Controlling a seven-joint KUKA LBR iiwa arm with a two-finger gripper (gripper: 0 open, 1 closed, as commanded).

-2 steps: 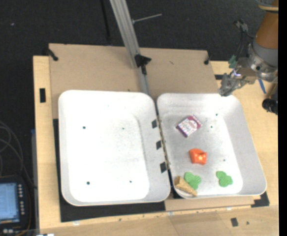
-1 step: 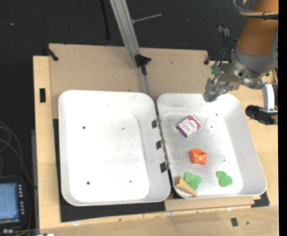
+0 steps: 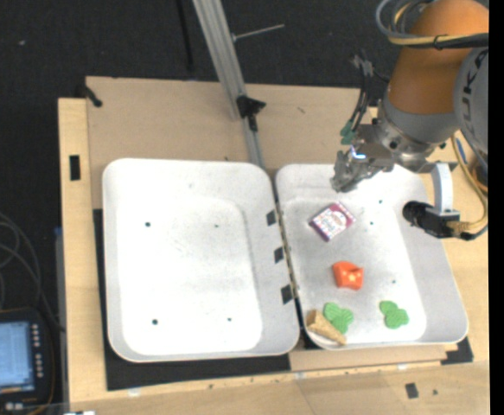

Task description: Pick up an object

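End effector (image 3: pixel 348 176) above far edge of right bin (image 3: pixel 433 305), finger state cannot tell. Nearest object: purple-white packet (image 3: pixel 331 222), just below-left of end effector in frame, long axis slanted. Nothing seen gripped.

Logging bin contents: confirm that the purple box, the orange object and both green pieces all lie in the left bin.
Wrong bin. The camera view shows the purple box, orange object and both green pieces lying in the right bin.

The claw (image 3: pixel 347 176) hangs over the right bin (image 3: pixel 424 258), just above a purple-and-white box (image 3: pixel 330 222).
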